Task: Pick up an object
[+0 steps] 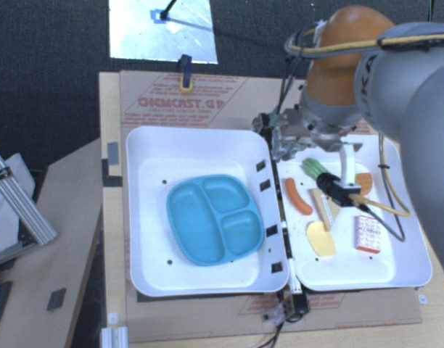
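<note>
Observed: my arm [414, 85] enters from the right, its orange band [345, 49] above the far end of the right bin [410, 267]. My tool [286, 142] sits low over that bin's far left corner, close to the wall it shares with the left bin [146, 267]. From this angle I cannot tell whether the tool is set wide or narrow, or whether it has anything in it. The candidate objects all lie in the right bin. A green piece [312, 168] lies nearest the tool, just on its near side. An orange sausage-shaped piece [299, 196] lies beside the shared wall, nearer the camera than the green piece. A pale stick [324, 210] lies just to the right of the sausage-shaped piece. A yellow piece [322, 240] lies at the near end of the stick. A red and white packet [368, 234] rests flat to the right of the yellow piece, apart from it. An orange-brown piece [364, 182] lies further back on the right, partly hidden by my hardware. The left bin holds a blue divided tray [211, 220], lying flat near its centre. Both bins stand on a printed cardboard sheet [182, 101] on the table [70, 194].
</note>
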Controlling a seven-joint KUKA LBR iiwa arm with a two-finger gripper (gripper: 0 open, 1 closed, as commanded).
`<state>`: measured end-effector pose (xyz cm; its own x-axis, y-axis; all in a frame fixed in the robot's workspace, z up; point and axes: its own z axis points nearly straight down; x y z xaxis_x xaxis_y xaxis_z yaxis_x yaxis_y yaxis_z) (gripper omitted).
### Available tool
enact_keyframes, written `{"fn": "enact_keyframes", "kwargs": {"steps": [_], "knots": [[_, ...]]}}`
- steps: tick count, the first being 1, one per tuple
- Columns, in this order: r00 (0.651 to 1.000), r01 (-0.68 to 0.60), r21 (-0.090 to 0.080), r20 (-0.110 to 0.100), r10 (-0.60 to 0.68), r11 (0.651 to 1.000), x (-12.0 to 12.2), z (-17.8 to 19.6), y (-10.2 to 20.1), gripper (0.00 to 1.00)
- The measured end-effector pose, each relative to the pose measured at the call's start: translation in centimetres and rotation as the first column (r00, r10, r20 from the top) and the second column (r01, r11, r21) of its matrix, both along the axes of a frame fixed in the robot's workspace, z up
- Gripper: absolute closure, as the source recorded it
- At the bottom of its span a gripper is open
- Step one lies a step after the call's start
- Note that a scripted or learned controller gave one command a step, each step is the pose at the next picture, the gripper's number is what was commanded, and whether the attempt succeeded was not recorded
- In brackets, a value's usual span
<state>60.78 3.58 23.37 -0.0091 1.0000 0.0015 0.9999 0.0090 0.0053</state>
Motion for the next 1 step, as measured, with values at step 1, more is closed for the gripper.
{"fn": "enact_keyframes", "kwargs": {"steps": [1], "knots": [[1.000, -0.001, 0.001, -0.001, 0.001, 1.000, 2.66, -0.04, 5.73, 1.00]]}}
